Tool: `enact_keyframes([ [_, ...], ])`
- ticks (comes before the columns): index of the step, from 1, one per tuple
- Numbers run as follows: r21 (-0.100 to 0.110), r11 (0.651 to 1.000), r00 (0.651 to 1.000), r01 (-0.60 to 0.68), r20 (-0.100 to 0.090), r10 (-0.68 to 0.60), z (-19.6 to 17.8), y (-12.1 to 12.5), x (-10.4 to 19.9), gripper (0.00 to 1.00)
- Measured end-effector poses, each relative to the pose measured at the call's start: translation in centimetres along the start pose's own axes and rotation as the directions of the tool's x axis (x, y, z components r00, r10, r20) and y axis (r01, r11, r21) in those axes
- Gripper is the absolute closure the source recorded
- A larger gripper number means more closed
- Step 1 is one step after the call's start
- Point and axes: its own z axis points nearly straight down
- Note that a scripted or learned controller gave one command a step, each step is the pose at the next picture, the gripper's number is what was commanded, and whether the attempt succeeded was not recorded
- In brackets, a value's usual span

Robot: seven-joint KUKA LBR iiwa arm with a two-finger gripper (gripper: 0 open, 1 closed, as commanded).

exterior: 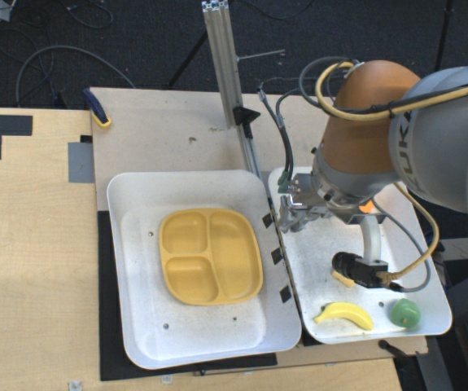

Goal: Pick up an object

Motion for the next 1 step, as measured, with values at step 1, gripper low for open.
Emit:
enact_keyframes([
  [1, 0.001, 1.0, 1.0, -0.002, 0.001, 0.002, 0.11, -2.54, 5.25, 1.0],
])
